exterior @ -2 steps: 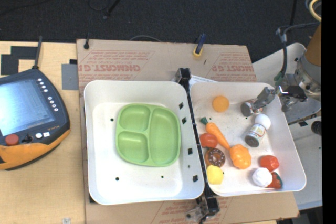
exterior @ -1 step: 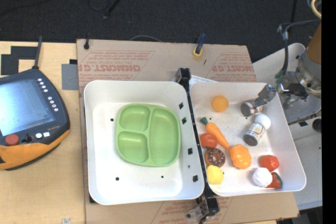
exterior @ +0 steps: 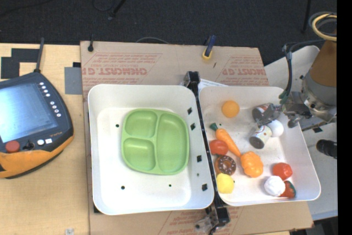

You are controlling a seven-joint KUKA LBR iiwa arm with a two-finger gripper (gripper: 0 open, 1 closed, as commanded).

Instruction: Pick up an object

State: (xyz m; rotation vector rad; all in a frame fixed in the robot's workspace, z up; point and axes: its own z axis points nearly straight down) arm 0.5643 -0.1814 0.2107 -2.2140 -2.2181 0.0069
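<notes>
My gripper (exterior: 260, 126) hangs over the upper right part of the right bin (exterior: 308, 162), reaching in from the right. Its two grey fingers (exterior: 263, 113) stand apart, so it is open, and a small white round piece (exterior: 274, 129) sits just behind the gap. Left of it lies an orange ball (exterior: 230, 109). Below it lie a carrot (exterior: 227, 140), a red tomato (exterior: 218, 147), a brown donut (exterior: 225, 164), an orange pepper (exterior: 251, 164), a yellow lemon (exterior: 225, 182), a red fruit (exterior: 282, 170) and a white ball (exterior: 273, 186).
The left bin (exterior: 104, 173) holds a green divided plate (exterior: 155, 140). A black rail (exterior: 201, 135) separates the two bins. A teach pendant with a screen (exterior: 30, 118) lies on the bench at far left. A blue clamp (exterior: 208, 48) grips the cardboard's back edge.
</notes>
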